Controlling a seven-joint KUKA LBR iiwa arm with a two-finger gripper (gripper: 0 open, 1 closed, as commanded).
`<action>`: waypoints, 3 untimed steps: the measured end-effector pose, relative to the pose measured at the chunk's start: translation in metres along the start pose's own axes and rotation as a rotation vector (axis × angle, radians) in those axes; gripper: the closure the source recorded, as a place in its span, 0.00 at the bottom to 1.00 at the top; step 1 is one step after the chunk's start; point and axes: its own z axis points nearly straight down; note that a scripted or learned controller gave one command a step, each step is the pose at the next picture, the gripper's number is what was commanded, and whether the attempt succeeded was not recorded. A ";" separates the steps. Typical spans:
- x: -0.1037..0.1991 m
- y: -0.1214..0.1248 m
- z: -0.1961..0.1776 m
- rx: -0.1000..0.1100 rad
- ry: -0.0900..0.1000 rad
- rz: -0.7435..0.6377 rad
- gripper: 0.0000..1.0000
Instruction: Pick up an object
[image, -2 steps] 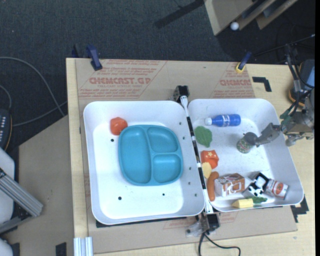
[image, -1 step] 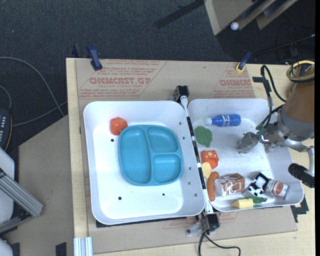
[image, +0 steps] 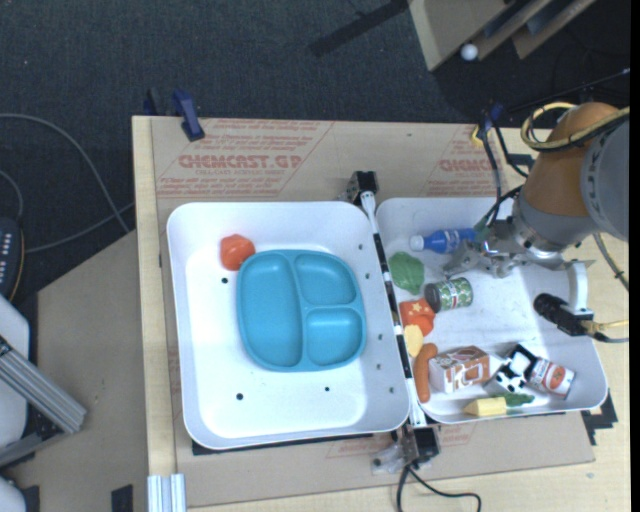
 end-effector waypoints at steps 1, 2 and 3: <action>0.044 0.047 0.000 0.029 -0.002 0.003 0.00; 0.005 0.048 0.002 0.020 0.002 0.001 0.00; -0.023 0.048 0.002 0.016 0.001 0.001 0.00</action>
